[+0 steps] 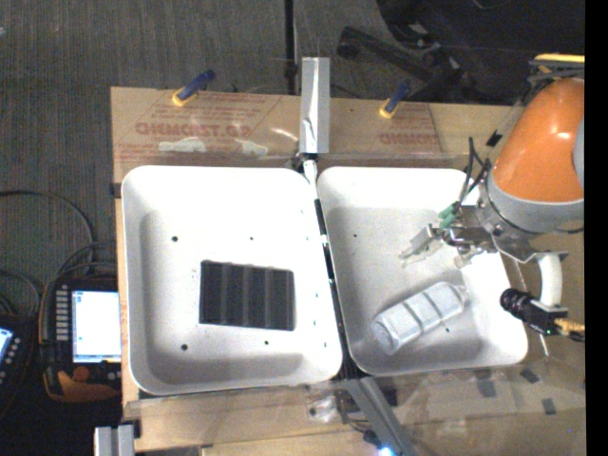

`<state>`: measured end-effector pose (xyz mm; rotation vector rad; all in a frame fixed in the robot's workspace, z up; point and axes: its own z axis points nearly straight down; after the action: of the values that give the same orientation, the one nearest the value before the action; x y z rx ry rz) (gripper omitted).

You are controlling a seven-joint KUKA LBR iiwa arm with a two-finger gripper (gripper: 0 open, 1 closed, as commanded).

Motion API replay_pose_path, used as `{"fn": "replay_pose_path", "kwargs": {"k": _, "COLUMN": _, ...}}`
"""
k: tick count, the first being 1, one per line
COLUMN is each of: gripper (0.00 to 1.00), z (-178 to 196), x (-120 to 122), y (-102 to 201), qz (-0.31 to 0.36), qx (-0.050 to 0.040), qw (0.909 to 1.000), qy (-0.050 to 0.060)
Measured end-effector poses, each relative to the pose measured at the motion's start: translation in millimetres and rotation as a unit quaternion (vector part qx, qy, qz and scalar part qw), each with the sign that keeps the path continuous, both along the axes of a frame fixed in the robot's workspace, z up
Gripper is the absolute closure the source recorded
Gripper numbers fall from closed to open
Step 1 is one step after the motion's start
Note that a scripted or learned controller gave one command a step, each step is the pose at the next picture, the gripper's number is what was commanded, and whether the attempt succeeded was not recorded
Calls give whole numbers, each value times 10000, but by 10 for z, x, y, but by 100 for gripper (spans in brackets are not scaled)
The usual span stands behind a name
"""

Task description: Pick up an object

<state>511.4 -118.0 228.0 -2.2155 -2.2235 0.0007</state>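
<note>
A clear plastic bottle (419,315) lies on its side in the right bin (380,198), toward the front, its cap end pointing right. A black ribbed rectangular block (247,295) lies flat in the left bin (152,207). My gripper (425,238) hovers over the right bin's right half, behind the bottle and apart from it, fingers pointing left. It is open with nothing between the fingers. The orange wrist band (540,155) sits above it at the right edge.
Both bins rest on a cardboard-covered bench (209,122) with blue-and-yellow clamps (192,87) at the back. A metal post (314,103) rises behind the seam between the bins. A handheld pendant (85,326) lies left of the bench.
</note>
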Motion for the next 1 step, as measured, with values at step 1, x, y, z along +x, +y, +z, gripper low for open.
{"fn": "replay_pose_path", "kwargs": {"k": 1, "gripper": 0, "z": -1099, "x": -207, "y": -297, "qz": 456, "qx": -1, "qw": 9990, "qy": -12}}
